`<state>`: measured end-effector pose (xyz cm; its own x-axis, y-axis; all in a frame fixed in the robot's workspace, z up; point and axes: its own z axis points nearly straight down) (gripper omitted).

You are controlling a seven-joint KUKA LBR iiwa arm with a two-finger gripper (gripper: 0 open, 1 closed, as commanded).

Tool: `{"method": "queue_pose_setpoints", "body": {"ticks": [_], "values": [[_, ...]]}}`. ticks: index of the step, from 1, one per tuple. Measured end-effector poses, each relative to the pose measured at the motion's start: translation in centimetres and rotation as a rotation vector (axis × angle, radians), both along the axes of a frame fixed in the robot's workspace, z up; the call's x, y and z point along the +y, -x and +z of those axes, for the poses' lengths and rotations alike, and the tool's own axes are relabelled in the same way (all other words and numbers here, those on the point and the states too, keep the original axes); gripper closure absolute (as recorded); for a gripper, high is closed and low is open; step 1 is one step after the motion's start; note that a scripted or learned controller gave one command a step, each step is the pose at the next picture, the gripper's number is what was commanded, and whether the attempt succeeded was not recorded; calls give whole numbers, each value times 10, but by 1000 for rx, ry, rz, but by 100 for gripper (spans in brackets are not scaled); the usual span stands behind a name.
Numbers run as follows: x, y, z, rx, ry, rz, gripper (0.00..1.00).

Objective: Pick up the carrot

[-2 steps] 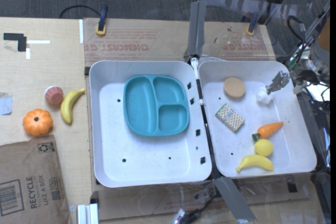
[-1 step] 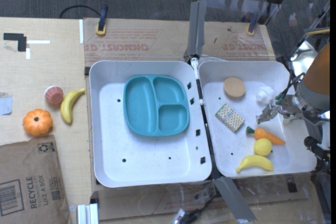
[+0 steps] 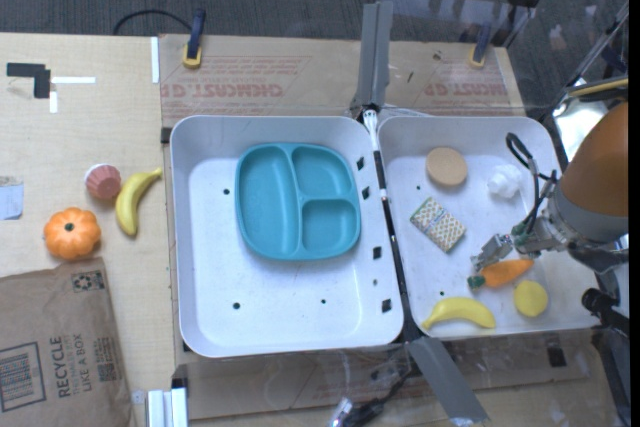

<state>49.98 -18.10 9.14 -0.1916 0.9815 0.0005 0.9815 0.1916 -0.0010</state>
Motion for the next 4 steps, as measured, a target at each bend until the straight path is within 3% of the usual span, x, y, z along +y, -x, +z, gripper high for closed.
{"method": "queue_pose_setpoints", "body": {"ticks": [1, 2, 3, 4], "values": [[3, 22, 0, 0, 0, 158, 0], [3, 22, 9, -2, 0, 154, 100], [61, -25, 97, -1, 1, -5, 100], [61, -24, 97, 0, 1, -4, 0]]}}
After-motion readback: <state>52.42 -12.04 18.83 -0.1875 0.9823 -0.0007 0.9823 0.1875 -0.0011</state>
